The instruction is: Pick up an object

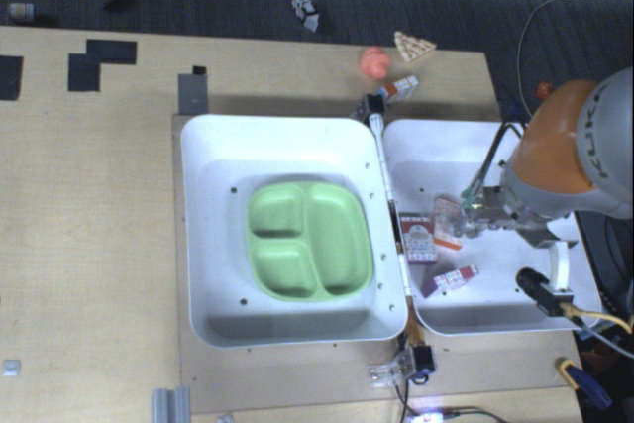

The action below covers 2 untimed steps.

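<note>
My gripper (475,214) hangs low over the middle of the right bin (446,149), reaching in from the right. Just left of it, touching or nearly touching, lies a clear plastic item with an orange-red part (446,217). A red and white packet (418,242) lies beside that, against the bin's left wall. A small purple and white piece (452,278) rests nearer the front. I cannot see anything held.
The left bin (208,213) holds a green divided plate (307,238). Behind the bins on the bench lie a pink ball (374,62), a wedge-shaped toy (414,46) and a small tube (400,89). The divider wall (388,203) runs between the bins.
</note>
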### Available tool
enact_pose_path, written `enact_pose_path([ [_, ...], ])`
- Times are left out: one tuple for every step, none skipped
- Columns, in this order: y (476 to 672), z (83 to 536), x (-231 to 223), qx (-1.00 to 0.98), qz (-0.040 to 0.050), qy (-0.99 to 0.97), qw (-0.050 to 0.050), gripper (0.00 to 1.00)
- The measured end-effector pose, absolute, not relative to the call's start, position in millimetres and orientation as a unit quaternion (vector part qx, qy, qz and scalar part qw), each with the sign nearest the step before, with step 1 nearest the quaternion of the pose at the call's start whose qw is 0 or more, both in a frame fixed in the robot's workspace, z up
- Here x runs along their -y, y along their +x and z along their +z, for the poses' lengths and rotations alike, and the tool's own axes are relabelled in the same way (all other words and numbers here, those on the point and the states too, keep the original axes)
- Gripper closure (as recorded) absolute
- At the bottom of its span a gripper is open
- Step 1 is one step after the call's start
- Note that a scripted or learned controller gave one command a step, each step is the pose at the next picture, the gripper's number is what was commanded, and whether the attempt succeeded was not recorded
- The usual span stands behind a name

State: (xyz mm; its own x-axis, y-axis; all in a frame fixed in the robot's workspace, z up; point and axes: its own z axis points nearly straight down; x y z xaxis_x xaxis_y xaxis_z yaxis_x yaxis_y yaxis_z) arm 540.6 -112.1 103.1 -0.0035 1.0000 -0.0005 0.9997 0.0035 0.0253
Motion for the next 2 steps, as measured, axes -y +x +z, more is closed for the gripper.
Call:
enact_pose_path([
  [540.4,102.7,112.0,-0.708,0.0085,0.706,0.009,0.00],
  [541.9,113.8,110.4,-0.709,0.0106,0.705,0.009,1.00],
])
